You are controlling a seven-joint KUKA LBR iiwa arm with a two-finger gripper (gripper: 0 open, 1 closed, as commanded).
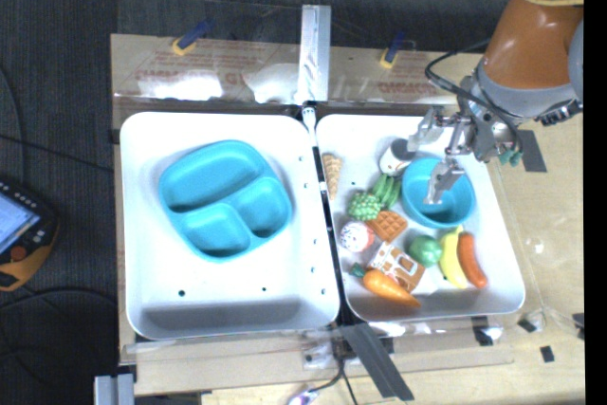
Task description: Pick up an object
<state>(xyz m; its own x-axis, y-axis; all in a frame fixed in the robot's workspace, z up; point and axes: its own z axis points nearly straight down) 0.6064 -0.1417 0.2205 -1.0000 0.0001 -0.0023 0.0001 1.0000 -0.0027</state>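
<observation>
Carrot [389, 285] lying at front of right bin [503, 294], beside banana [453, 261] and sausage [471, 260]. Waffle [389, 225], grapes [364, 204], cone [331, 171] sitting near divider. Blue bowl [438, 194] resting mid-bin. Tool [442, 183] hanging over bowl, one finger reaching into it; finger state: cannot tell, nothing seen pinched. Blue divided tray [226, 196] occupying left bin [142, 299].

One fixed camera above the bench [555, 232], looking down at a slant, far enough to take in both white bins, left bin [142, 232] and right bin [503, 289], arm [531, 43] entering from the right
</observation>
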